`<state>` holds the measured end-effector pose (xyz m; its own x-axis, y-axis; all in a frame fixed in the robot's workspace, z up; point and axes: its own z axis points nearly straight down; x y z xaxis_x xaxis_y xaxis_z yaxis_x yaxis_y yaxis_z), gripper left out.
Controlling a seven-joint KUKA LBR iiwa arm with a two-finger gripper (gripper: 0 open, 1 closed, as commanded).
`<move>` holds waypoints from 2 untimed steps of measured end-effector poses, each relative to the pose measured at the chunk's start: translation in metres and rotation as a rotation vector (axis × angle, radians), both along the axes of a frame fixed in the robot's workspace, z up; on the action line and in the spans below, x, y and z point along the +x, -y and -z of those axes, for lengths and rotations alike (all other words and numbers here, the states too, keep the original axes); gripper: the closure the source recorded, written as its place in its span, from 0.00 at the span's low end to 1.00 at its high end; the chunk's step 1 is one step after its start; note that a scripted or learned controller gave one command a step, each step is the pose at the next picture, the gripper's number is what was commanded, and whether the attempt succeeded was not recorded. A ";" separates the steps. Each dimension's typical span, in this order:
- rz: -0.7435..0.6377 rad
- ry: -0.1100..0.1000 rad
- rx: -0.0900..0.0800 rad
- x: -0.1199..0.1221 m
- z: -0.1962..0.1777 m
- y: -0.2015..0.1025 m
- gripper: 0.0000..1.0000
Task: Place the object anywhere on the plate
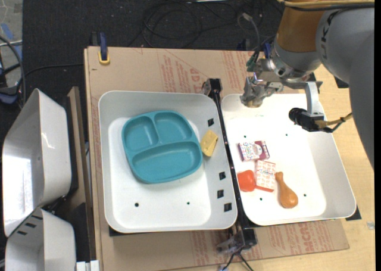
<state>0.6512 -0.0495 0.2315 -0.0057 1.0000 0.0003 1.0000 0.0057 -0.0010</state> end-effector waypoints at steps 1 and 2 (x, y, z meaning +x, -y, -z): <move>-0.003 0.001 0.001 -0.009 -0.005 -0.061 1.00; -0.003 0.002 0.001 -0.007 -0.013 -0.116 1.00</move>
